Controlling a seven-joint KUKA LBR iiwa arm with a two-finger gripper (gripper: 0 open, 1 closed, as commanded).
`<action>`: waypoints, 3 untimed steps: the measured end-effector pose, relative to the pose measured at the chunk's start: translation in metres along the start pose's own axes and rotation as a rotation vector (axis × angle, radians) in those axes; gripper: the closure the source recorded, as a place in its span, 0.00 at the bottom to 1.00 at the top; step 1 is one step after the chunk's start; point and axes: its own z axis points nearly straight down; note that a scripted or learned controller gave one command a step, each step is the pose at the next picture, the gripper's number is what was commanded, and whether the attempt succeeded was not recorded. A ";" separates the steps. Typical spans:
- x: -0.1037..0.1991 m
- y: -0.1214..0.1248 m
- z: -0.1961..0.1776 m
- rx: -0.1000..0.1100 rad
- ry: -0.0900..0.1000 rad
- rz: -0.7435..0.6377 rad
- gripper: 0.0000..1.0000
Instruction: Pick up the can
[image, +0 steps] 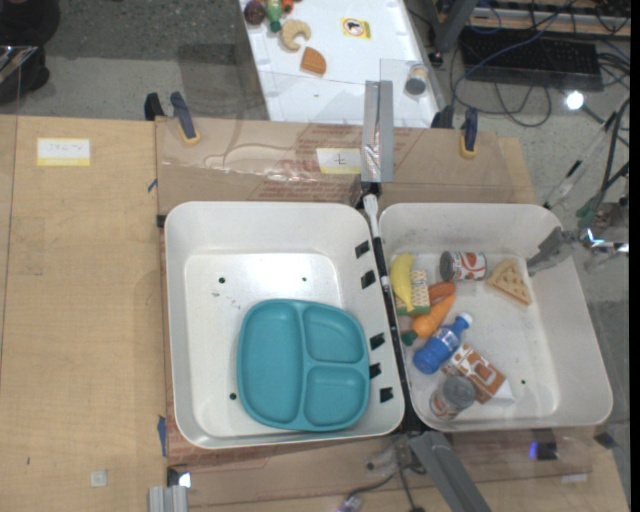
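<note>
Camera view, looking down on both bins: the can (463, 265) lies on its side in the right bin (585, 345), near the back wall, with a red-and-white label and its silver end turned left. The gripper (548, 252) hangs at that bin's right rim, well apart from the can and carrying nothing; how wide it stands I cannot tell. I judge the task to be at the approach step: the next move calls for travel leftward over the bin, then a descent across the can's round body. Close by sit a cheese wedge (511, 283) just to its right, a banana (401, 279) and a carrot (434, 316) to its left, with a blue bottle (441, 346) further forward. The cheese could crowd one side. A teal divided plate (302, 366) rests in the left bin (190, 300).
</note>
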 end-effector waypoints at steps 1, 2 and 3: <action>0.050 0.093 0.083 -0.001 0.000 -0.129 0.00; 0.062 0.082 0.173 -0.002 -0.001 -0.276 0.00; 0.059 0.083 0.161 -0.008 -0.001 -0.271 1.00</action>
